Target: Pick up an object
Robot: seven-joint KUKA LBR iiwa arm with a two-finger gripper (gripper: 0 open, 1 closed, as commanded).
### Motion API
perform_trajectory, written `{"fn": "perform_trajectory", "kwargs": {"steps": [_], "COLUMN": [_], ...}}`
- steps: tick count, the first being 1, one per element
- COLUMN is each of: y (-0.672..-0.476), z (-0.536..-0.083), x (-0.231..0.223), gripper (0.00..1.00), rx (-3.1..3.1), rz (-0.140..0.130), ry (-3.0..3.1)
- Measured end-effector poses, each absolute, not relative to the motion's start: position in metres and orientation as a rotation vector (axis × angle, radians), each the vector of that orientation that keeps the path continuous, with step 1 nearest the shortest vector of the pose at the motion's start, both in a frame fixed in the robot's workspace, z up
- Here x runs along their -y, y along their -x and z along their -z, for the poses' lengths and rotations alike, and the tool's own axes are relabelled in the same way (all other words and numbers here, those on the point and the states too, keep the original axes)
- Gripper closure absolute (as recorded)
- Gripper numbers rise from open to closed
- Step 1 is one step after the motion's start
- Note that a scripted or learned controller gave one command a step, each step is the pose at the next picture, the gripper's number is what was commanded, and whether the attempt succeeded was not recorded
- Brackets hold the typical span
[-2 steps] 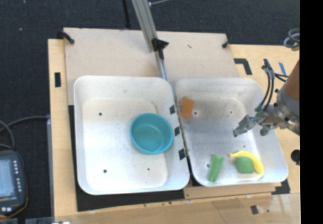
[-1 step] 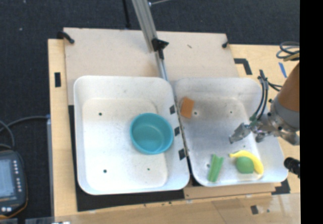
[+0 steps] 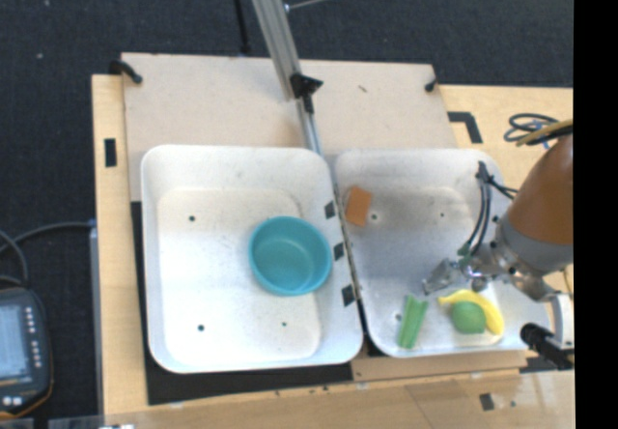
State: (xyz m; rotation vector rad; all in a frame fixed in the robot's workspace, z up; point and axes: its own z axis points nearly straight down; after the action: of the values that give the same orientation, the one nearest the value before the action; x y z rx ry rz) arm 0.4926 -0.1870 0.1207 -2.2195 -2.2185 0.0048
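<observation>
Whether the jaws of the gripper [image 3: 454, 274] are open or closed cannot be told; it hangs low in the right bin [image 3: 406, 176], just above a yellow banana [image 3: 491, 313] and green ball [image 3: 469, 318] at the near right corner. A green stick [image 3: 412, 322] lies beside them along the near edge. An orange block [image 3: 357, 206] sits by the bin's left wall. A blue bowl [image 3: 290, 256] rests in the left bin [image 3: 193, 176].

We see the gripper [image 3: 446, 274] low in the right bin [image 3: 415, 171], just beside a yellow and green object [image 3: 471, 313], with a green stick [image 3: 412, 322] and orange block [image 3: 357, 206] nearby, and a blue bowl [image 3: 290, 256] in the left bin [image 3: 183, 176].
</observation>
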Motion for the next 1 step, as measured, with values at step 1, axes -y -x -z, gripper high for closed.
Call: {"fn": "perform_trajectory", "kwargs": {"steps": [1], "y": [-0.4959], "z": [-0.1352], "x": [0.1884], "gripper": [1.0], "rx": [2.219], "rz": [0.005], "ry": [2.232]}}
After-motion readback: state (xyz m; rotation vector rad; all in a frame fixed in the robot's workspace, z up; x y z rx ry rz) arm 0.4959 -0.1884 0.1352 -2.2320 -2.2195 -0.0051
